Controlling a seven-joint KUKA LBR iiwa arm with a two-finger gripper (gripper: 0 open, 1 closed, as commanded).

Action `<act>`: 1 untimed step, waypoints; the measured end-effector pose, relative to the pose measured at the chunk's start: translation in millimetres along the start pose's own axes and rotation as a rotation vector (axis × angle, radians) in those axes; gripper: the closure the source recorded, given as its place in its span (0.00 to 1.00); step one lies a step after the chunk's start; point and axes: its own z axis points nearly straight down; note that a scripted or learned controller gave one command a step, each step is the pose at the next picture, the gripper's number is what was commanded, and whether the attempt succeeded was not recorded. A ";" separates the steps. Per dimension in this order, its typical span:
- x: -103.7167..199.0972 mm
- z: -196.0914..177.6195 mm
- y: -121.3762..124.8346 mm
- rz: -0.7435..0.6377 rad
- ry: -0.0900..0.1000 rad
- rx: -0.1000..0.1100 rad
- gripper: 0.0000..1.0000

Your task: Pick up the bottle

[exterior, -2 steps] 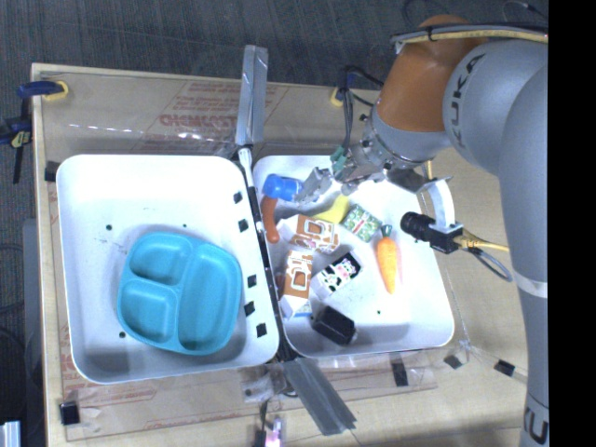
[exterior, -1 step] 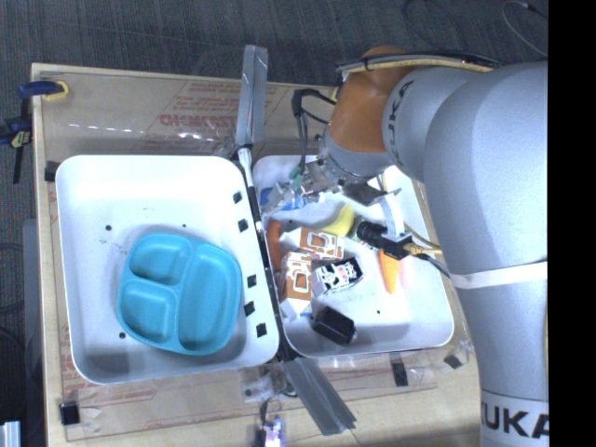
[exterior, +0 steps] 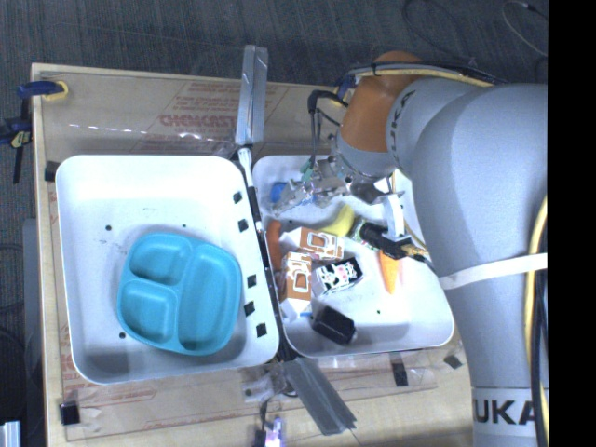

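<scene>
Left bin (exterior: 84, 250) holding blue tray (exterior: 180, 291). Bottle (exterior: 296, 190) lying at right bin's (exterior: 424, 319) top-left, amid clutter. Tool (exterior: 321, 177) hovering just beside it; grip state: cannot tell. Advising: centring over bottle body, descending straight, avoiding cartons (exterior: 307, 264).

Two bins sit side by side on the surface (exterior: 140, 110), their inner walls meeting along a divider (exterior: 256, 250) down the middle. The left bin (exterior: 84, 194) holds a compartment tray (exterior: 180, 291), lying toward its near side. The right bin (exterior: 424, 319) is crowded: a bottle (exterior: 298, 190) lies at its far end, just beside the gripper (exterior: 321, 177), which reaches in from the right. Nearer, a carton (exterior: 303, 266) lies in the middle against the divider, with a small box (exterior: 339, 274) touching its right side. A small block (exterior: 333, 325) rests nearest the bin's front wall. The arm (exterior: 466, 203) covers the bin's right part.
</scene>
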 end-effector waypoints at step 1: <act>1.3 -9.4 -0.2 -0.005 0.001 0.004 1.00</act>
